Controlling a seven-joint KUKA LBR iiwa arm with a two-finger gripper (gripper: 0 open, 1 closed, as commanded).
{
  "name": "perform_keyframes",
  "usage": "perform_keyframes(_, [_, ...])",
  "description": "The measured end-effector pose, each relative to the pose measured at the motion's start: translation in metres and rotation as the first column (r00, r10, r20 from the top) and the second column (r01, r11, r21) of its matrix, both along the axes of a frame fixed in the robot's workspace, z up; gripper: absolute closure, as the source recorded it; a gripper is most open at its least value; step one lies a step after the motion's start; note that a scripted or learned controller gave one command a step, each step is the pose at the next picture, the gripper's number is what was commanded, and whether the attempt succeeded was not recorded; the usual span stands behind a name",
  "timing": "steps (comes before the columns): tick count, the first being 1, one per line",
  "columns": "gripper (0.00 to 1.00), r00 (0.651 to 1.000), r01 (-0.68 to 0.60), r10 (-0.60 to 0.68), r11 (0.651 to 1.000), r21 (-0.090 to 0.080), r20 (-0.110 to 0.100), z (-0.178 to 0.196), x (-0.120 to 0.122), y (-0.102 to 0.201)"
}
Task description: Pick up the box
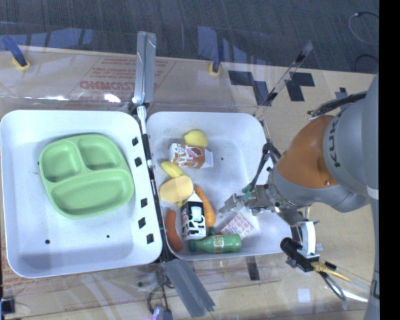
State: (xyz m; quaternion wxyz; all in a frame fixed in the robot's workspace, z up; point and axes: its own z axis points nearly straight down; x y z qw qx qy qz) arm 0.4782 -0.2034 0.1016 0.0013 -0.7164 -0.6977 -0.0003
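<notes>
1. My gripper (243, 201) sits low over the right bin (253, 122), near its arm-side wall. I cannot tell whether it is open or closed; the wrist housing hides the tips.
2. Just below the gripper lies a flat red-and-white packet (239, 225), touching or nearly touching it.
3. Beyond the packet: a green bottle (215, 244) on its side, and a black-and-white carton (194, 220) between two orange carrot-like pieces.
4. The box (189, 155), a small brown-and-white carton, lies farther off, up and away from the gripper, with a yellow lemon (196, 139) touching its far end.
5. I judge the box light, thin-walled and crushable. Grip across its short sides, moderate force, clear of the lemon.
6. The left bin holds a green divided plate (87, 175).
</notes>
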Motion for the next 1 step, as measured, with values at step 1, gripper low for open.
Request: perform_keyframes(1, [1.0, 1.0, -0.004, 0.004, 1.0, 0.0, -0.001, 0.0097, 0.0007, 0.0004])
